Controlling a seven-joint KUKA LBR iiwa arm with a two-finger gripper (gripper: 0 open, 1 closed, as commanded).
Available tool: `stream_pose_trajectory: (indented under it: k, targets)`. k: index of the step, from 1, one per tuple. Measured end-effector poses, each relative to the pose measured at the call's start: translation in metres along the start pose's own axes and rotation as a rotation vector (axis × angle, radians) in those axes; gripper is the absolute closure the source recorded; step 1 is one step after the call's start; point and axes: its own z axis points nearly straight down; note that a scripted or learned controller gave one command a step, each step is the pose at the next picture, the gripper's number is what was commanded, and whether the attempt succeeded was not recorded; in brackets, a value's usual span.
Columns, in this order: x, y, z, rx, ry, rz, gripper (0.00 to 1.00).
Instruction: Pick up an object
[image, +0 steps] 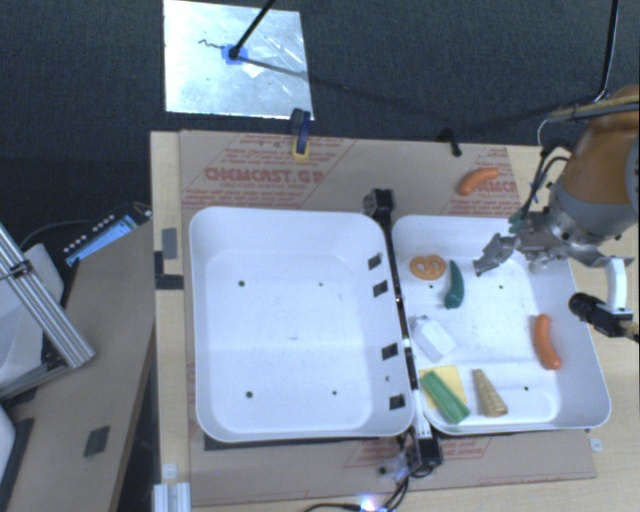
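The gripper (492, 256) hangs over the far part of the right bin (580, 415), near its far edge. How wide it stands I cannot tell from this slanted view, and nothing is seen in its grasp or touching it. Just beside it, toward the divider between the bins, a dark green pepper-like object (455, 285) lies close to an orange pretzel (428, 267). Near the right edge of the bin rests an orange sausage (546, 342). At the near edge a green piece (445, 397) lies on a yellow block (450, 379), with a tan cone (489, 392) beside them, and a small white object (433, 338) sits near the divider. Another orange sausage (479, 181) lies outside, on the cardboard (262, 170) behind the right bin. The left bin (290, 320) is next to it.
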Motion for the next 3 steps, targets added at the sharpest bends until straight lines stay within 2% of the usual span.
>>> stream_pose_trajectory:
  k: [1,2,3]
  targets:
    - [0.058,0.025,0.106,0.006,0.004,-0.005,0.00]
    - [0.054,0.027,0.089,-0.003,0.000,-0.002,1.00]
    - [0.168,0.033,-0.047,-0.016,0.006,-0.014,1.00]
